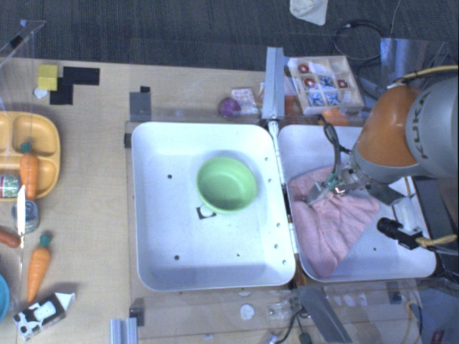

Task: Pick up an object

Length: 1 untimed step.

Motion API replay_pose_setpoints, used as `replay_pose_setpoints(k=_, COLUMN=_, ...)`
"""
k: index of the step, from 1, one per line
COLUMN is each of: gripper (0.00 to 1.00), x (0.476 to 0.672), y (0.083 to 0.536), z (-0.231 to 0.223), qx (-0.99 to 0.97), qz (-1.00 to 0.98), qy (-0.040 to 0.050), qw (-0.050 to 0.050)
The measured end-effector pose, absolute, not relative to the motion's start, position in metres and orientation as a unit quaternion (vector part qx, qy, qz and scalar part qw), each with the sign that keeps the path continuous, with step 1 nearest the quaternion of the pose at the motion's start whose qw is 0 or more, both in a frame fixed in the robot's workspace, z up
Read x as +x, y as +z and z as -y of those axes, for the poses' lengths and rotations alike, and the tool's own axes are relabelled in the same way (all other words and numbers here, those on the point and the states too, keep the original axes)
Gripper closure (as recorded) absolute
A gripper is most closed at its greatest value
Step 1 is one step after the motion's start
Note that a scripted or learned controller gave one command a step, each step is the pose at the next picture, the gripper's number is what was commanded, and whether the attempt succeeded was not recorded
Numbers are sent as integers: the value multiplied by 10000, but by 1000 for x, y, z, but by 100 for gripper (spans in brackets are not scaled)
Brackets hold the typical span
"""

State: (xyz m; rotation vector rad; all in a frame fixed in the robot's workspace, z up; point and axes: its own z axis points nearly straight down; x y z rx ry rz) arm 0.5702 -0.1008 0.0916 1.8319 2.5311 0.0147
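A pink cloth (331, 218) lies crumpled in the right bin (373, 264), spread from its left wall toward the middle. My gripper (324, 189) hangs low over the cloth's upper edge, its tip right at the fabric. A green bowl (226, 183) sits upright in the left bin (172, 249), near its centre and toward the back. The grey arm with its orange band (387, 131) reaches in from the right above the right bin.
Behind the bins lie a purple ball (229, 107), a small packet and a patterned box (324, 83). A yellow tray (29, 153) with toy food stands at far left, carrots (37, 264) below it. A metal divider separates the bins.
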Motion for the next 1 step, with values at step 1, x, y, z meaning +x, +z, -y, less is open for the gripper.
replay_pose_setpoints(k=1, gripper=100, x=574, y=105, z=100, qx=5857, qz=-8104, qy=80, qw=136)
